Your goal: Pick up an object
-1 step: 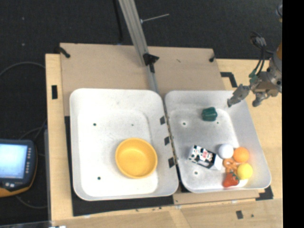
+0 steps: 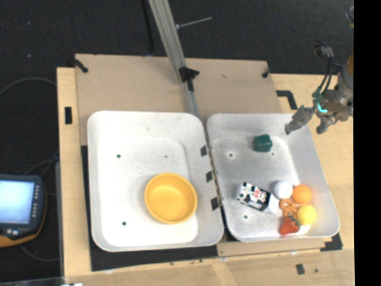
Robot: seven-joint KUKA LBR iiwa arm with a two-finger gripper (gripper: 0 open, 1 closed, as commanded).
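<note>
Gripper [image 2: 309, 121] hangs with its 2 fingers spread and nothing between them, over the right bin's [image 2: 315, 159] far right rim, and I see the green object [image 2: 262, 142] near it, the yellow bowl [image 2: 171, 198] in the left bin [image 2: 113, 136].

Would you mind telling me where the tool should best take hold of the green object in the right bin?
Probably across its middle, coming straight down. The green object is small and squat and sits alone on the right bin floor, well apart from the cluster near the front corner, so both sides look free for the tool.
</note>
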